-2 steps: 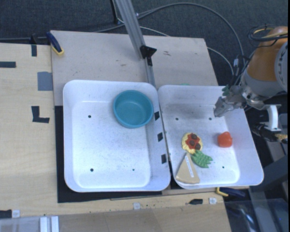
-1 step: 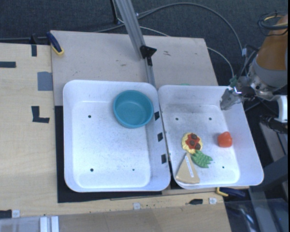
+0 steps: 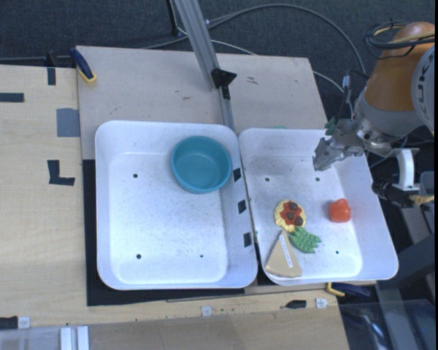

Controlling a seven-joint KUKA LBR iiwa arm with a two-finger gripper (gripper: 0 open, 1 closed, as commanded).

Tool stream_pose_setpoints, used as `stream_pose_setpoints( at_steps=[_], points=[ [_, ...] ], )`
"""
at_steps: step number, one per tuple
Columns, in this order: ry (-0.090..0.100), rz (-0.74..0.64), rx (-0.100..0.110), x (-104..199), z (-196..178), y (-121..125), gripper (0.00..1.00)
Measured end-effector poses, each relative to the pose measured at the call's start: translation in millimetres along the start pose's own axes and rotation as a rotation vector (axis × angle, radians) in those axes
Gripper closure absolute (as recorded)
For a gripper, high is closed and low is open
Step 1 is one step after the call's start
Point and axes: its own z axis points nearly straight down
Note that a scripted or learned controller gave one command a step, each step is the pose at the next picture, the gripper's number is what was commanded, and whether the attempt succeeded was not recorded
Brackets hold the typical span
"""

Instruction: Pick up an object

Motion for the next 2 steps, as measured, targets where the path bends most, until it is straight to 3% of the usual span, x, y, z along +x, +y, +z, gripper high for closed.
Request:
stream_pose_setpoints(
  at_steps=[2],
  points=[
    [0.000,-0.001,0.001,103.7,-1.2,4.7,1.00]
  ],
)
